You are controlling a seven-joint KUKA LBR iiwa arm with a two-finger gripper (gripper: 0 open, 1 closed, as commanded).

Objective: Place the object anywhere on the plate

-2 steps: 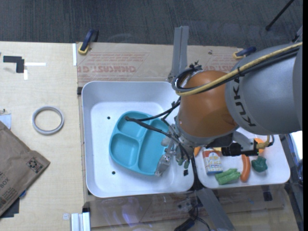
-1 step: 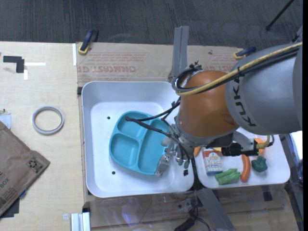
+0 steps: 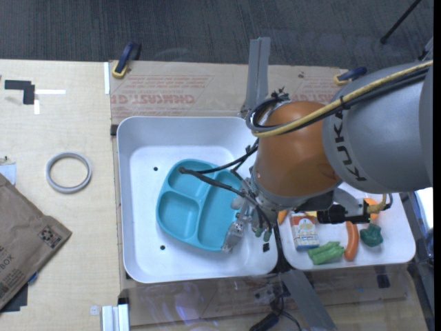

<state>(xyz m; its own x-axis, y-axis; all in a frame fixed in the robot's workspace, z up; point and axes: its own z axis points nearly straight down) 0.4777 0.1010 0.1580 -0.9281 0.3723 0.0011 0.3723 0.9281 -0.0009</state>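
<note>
- Right, I'm looking down on both bins, and the arm fills the upper right, its orange band sitting over the divide between them.
- Gripper is low in the left bin, at the right-hand edge of the blue plate.
- Whether those fingers are open, closed or gripping anything I cannot tell; the metal tips blur into cables and the plate rim.
- That plate is a sectioned tray, lying tilted across the middle of the left bin, with its compartments facing up.
- Over in the right bin, partly under the wrist, I can see the loose items: a small carton with a red top, a green pea pod just below it, an orange carrot-like stick beside that, and a dark green lump towards the far right.
- Which one counts as the object I can't say from here; all of them lie in the right bin, well apart from the plate.
- Off to the left on the bench, a tape ring lies flat, and a brown cardboard piece sits below it.
</note>
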